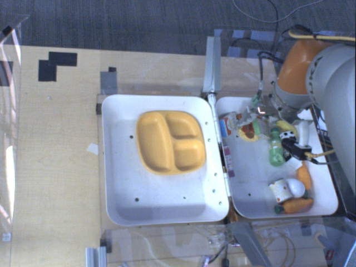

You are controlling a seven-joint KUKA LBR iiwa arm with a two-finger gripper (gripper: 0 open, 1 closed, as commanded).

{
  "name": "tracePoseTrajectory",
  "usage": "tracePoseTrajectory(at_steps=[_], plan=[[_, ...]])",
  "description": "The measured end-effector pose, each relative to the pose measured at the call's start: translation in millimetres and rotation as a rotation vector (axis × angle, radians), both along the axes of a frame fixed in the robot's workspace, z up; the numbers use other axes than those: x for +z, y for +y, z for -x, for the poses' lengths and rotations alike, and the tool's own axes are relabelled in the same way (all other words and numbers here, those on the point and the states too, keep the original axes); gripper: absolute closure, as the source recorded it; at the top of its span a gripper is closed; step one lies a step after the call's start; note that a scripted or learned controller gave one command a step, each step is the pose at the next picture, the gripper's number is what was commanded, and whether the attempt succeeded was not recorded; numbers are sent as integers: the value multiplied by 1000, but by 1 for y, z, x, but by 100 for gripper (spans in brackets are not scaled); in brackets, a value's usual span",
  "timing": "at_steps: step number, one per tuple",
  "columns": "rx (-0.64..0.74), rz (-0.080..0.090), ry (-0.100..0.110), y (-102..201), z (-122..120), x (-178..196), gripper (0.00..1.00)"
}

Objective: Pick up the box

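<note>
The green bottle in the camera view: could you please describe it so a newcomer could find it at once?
Start at the right bin, the one crowded with small items. The green bottle lies near its middle, toward the right wall. It is the only all-green item there, with orange carrots nearer the front edge.

A yellow divided tray [169, 142] in the white left bin [119, 204]; a green bottle [276, 147] and orange carrot [295, 206] in the right bin [250, 202].

Yellow divided tray [169, 142] in left bin [117, 166], gripper [261, 109] over cluttered right bin [250, 196]
</note>
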State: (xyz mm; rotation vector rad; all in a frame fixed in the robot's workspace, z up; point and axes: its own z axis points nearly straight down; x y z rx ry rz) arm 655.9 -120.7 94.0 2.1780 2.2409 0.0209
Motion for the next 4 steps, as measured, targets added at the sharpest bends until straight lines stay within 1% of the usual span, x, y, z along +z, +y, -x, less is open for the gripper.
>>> tracePoseTrajectory(at_steps=[1, 2, 3, 4], plan=[[126, 0, 9, 31, 71, -4, 0], [83, -2, 24, 18, -1, -7, 0], [-163, -5, 9, -7, 109, -4, 0], [-45, -4, 15, -15, 117, 2, 0]])
